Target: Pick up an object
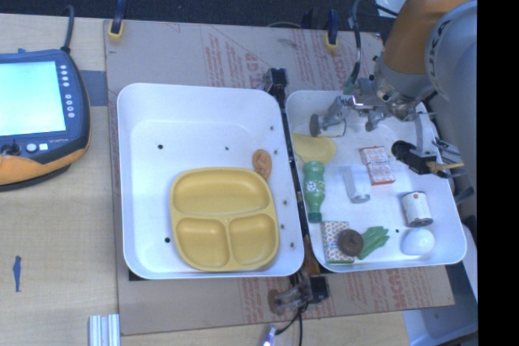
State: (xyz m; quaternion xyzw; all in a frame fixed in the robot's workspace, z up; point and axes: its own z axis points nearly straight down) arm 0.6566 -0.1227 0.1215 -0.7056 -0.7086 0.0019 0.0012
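My gripper hangs over the far end of the right bin, open, with nothing between its fingers. Just below its left finger lies a flat yellow piece. A green bottle lies along the bin's left wall. A clear cup and a red and white packet sit mid-bin. Toward the near end are a small can, a white ball, a green toy, a brown disc and a patterned card.
The left bin holds a yellow divided tray and a small brown piece by its right wall. A tablet controller lies on the bench at the far left. The arm's grey and orange body rises at the right.
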